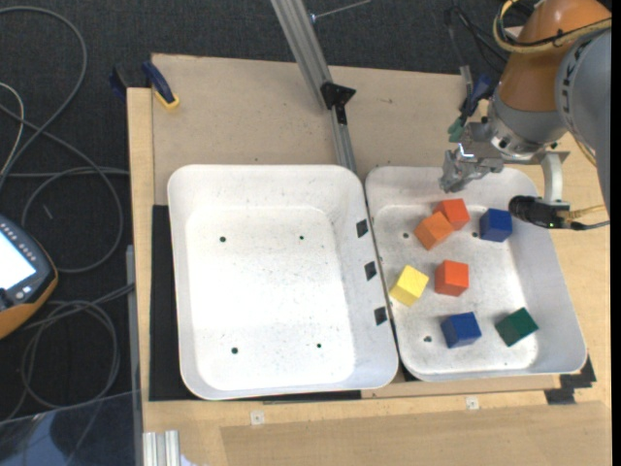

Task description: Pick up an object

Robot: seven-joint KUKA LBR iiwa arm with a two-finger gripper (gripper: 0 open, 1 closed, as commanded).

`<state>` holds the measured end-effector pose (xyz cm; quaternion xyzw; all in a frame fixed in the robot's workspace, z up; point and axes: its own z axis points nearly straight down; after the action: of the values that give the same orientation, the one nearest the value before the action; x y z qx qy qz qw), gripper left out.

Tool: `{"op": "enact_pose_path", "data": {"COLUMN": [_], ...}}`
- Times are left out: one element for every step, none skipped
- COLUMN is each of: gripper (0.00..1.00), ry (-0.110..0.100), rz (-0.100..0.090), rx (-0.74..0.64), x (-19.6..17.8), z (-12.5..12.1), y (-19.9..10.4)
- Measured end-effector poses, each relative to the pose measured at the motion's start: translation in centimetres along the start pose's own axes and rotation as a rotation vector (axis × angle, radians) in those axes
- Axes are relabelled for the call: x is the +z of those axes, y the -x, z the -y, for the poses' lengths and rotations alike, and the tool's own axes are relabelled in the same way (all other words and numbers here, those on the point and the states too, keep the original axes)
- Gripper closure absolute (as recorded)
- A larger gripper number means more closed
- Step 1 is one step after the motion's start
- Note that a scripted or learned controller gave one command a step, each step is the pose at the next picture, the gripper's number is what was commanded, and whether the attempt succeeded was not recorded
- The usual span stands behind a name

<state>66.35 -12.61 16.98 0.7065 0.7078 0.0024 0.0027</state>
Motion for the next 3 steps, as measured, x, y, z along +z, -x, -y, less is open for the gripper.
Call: {"op": "enact_pose_path", "data": {"gripper": [1.00,1.00,1.00], "ry": [0.000,0.000,-0.009], "rz": [0.000,0.000,-0.003], "rx": [0.000,0.000,-0.002], "x": [-4.5,-8.4,-7.3], "z": [0.1,-0.1,2.2], "y": [-0.3,-0.3,-4.7]}}
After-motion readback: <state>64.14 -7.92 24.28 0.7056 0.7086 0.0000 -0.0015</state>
